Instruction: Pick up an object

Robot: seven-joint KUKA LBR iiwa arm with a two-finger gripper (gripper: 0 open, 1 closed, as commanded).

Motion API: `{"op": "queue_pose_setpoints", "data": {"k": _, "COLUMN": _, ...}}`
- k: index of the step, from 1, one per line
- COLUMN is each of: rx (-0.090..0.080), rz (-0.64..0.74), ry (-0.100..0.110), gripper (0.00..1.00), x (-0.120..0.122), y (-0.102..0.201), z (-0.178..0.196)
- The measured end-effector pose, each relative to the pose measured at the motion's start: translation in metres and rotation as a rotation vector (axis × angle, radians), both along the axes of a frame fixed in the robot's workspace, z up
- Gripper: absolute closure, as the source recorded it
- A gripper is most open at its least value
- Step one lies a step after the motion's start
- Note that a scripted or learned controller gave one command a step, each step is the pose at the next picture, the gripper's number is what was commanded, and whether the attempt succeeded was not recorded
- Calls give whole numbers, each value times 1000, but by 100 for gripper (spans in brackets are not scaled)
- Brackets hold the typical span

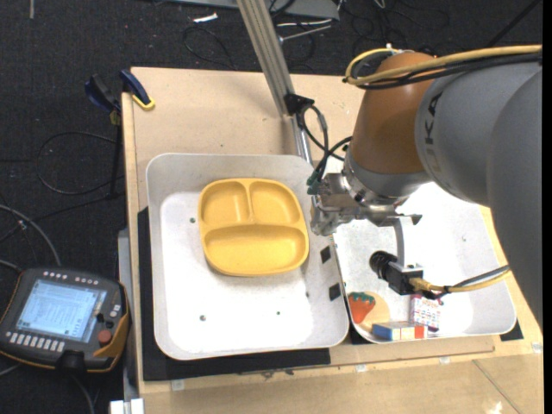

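Observation:
The gripper (322,216) hangs low over the seam between the two bins, just right of the yellow plate's edge, under the arm's orange band (392,119). A yellow divided plate (253,226) lies in the left bin (172,231). In the right bin (470,231), near the front, lie a small orange and red toy with a green top (362,304), a white, blue and red block (393,330) and a small pink patterned box (425,312). Nothing shows in the gripper's grasp.
The arm's bulk covers much of the right bin's back part. A black fitting with a yellow cable (392,270) hangs over that bin. A metal pole (269,46) slants up behind the bins. A teach pendant (60,313) lies left of the bench.

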State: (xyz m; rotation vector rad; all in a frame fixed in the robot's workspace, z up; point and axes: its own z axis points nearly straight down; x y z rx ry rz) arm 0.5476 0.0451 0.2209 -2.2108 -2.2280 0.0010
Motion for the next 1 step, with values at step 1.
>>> {"op": "queue_pose_setpoints", "data": {"k": 1, "rx": 0, "rz": 0, "ry": -2, "gripper": 100, "x": 1, "y": 45, "z": 4}}
